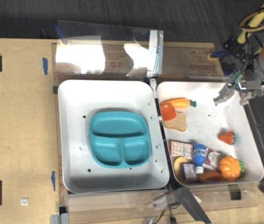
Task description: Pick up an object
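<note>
Left bin [71, 125] holds a teal divided tray [119, 139]; right bin [251, 139] holds toy foods — carrot [178, 103], pumpkin [230, 168]. Gripper [230, 93] over its far-right corner — finger state cannot be determined.

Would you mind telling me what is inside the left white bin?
Inside the left white bin lies one teal plastic tray with three compartments, roughly central, its compartments bare. The bin floor directly beneath the tray is covered, so anything there cannot be seen.

Two white bins [71, 125] are seen side by side. One blue tray [120, 139] is counted in the left bin. About nine small toy foods [202, 160] are counted in the right bin [202, 92].
</note>
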You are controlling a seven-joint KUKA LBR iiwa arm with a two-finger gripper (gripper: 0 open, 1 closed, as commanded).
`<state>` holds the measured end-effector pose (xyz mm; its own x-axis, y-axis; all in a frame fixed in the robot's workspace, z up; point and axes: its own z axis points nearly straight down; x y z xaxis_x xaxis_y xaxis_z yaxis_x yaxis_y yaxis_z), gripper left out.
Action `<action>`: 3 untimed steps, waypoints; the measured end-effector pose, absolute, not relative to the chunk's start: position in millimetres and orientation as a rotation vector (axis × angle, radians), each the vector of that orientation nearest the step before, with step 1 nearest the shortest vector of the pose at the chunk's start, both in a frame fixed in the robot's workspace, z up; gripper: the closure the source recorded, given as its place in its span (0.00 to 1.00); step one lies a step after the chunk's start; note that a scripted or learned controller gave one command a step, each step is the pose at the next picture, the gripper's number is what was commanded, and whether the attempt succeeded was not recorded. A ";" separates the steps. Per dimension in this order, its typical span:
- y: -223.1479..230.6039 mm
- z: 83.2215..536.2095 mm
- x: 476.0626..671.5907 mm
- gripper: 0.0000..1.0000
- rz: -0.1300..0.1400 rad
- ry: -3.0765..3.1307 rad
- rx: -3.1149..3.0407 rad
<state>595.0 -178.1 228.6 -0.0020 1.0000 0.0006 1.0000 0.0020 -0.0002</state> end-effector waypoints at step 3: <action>-129.8 103.6 588.9 0.00 -0.001 -2.113 -2.325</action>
<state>588.9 -129.8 103.6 0.0955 0.9954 0.0005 0.9954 -0.0955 0.0006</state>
